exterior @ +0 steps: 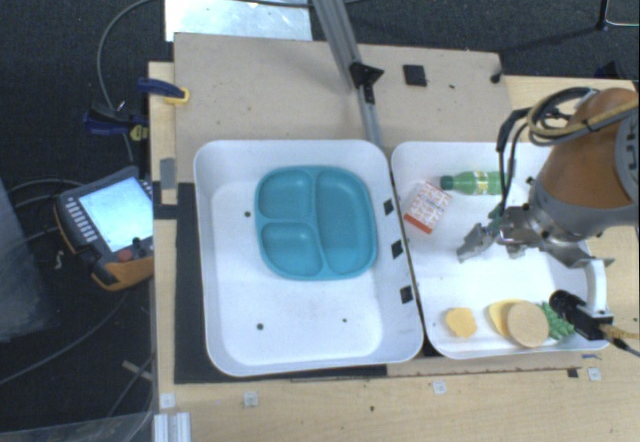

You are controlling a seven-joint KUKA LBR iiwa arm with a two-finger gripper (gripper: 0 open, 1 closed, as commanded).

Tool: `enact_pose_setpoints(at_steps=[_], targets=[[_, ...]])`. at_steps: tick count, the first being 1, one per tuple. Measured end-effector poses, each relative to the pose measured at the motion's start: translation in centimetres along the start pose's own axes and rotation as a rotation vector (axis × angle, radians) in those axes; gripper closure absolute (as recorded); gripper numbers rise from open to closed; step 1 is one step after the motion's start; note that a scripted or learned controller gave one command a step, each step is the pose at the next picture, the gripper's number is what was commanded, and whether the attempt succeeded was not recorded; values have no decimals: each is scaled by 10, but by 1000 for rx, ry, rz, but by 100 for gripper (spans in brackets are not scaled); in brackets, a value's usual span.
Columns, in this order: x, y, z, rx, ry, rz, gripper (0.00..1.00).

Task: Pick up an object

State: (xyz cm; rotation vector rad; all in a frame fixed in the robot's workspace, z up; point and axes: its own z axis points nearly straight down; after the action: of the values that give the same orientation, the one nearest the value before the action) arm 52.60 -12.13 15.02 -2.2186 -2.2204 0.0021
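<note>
Seemingly apart — pincer (478, 244) over bare middle floor of right bin (440, 158), objects along its edges.

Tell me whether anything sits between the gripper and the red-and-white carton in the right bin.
Nothing visible does. The gripper is in the right bin, with bare white floor between it and the red-and-white carton to its upper left. The green bottle lies beside the carton, off that line.

Teal divided plate (317, 222), green bottle (472, 182), red-and-white checked packet (423, 206), white bins (225, 330).
</note>
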Motion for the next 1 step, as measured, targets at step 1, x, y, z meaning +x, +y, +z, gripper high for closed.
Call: enact_pose_setpoints(at_steps=[1], targets=[[-5, 3, 44, -1, -1, 0, 0]])
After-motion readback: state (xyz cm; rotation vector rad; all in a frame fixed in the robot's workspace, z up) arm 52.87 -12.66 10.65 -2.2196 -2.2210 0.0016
